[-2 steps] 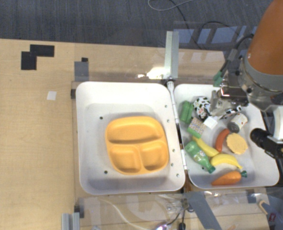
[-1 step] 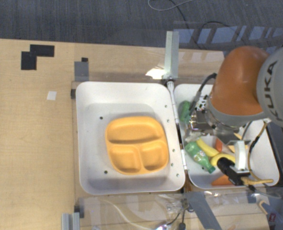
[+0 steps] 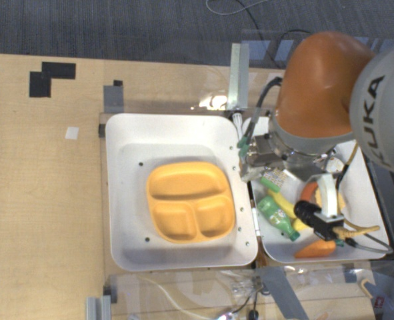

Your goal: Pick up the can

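Dark grey carpet [image 3: 117, 12] was seen across the top of the frame, and below it a pale wooden bench [image 3: 43, 199] was spread, marked with black squares at the upper left. Two shallow white bins were set side by side on it. In the left white bin [image 3: 117, 179], at the middle of the frame, a yellow plastic tray with three compartments [image 3: 187, 202] was laid flat. The right white bin [image 3: 367, 192] was largely covered by the grey and orange arm [image 3: 320, 85], reached in from the right. The gripper [image 3: 255, 165] was held low over the rims where the bins meet; whether it was open or closed could not be told. What was taken for the can [image 3: 274, 178], small and pale with green print, was seen just right of the gripper, partly hidden. Lower in that bin a green plastic bottle [image 3: 280, 217] was laid touching a long yellow piece [image 3: 285, 207], with an orange carrot-shaped object [image 3: 315, 249] near the lower rim
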Action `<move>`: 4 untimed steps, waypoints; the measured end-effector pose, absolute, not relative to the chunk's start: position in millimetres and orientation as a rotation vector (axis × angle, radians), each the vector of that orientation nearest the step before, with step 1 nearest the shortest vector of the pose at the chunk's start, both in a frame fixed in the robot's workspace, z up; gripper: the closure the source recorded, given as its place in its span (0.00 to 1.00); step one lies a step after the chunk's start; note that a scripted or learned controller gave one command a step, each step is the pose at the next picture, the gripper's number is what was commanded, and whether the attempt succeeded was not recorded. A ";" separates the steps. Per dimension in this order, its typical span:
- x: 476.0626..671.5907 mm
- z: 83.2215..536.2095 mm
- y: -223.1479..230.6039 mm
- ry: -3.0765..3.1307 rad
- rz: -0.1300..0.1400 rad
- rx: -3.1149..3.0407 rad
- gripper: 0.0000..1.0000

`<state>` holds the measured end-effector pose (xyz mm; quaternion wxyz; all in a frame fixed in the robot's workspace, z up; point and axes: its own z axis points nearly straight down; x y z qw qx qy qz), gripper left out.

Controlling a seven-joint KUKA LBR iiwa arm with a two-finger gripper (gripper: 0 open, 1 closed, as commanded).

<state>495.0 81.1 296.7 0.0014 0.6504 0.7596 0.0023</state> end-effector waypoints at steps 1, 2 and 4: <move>515.1 436.8 47.4 2.318 0.009 2.113 1.00; 494.8 272.2 123.9 2.331 0.004 2.105 1.00; 487.4 212.9 70.6 2.461 0.004 1.950 1.00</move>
